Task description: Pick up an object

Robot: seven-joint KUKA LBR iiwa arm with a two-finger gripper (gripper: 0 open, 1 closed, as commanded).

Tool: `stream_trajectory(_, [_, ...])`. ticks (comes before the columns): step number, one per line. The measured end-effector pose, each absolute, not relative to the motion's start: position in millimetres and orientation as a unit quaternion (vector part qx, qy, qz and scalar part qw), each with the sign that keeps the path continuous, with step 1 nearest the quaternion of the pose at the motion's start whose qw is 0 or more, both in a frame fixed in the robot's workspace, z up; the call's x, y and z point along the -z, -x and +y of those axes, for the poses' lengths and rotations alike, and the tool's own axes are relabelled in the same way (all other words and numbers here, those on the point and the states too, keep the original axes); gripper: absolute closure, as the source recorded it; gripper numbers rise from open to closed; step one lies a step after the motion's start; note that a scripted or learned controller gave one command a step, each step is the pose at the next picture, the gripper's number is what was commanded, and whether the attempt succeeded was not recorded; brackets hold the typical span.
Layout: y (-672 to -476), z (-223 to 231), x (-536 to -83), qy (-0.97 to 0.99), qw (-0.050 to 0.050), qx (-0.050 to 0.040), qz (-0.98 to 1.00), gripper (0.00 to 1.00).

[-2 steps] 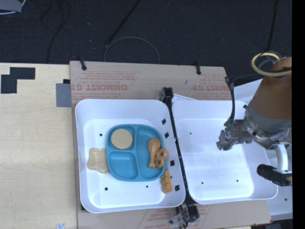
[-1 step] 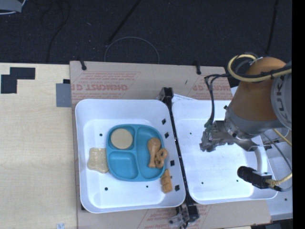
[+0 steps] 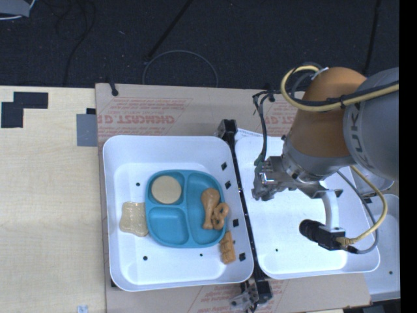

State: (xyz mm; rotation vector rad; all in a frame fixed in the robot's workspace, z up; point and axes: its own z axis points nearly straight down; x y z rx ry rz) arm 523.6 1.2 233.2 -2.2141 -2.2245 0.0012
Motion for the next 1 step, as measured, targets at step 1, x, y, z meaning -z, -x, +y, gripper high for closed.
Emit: stream_trajectory(1, [-528.5,62.1,-235.3,0.705,0.002,-0.0004,-0.709,1.00])
